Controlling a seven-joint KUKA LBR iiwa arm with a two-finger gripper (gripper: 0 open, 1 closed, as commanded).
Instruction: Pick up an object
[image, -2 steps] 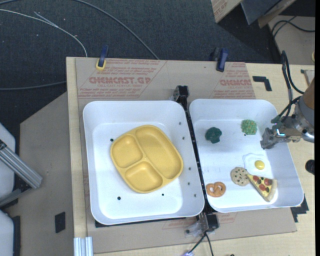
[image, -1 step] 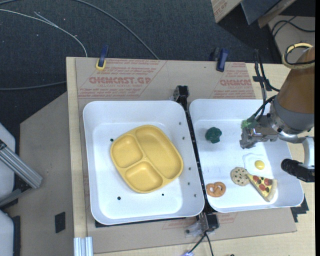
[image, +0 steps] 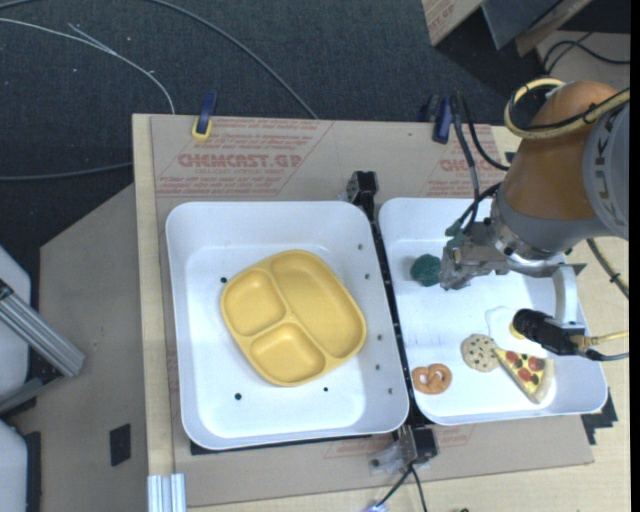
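Observation:
The right bin holds a small dark green lump near its left wall, a brown pretzel, a chocolate-chip cookie and a pizza slice along the front. My gripper hangs low over the bin's back half, just right of the green lump and close to touching it. Nothing shows between the gripper and the lump.
A yellow three-compartment plate lies in the middle of the left bin. A black clip sits at the back where the two bins meet. The arm's orange band rises over the right bin's back right corner.

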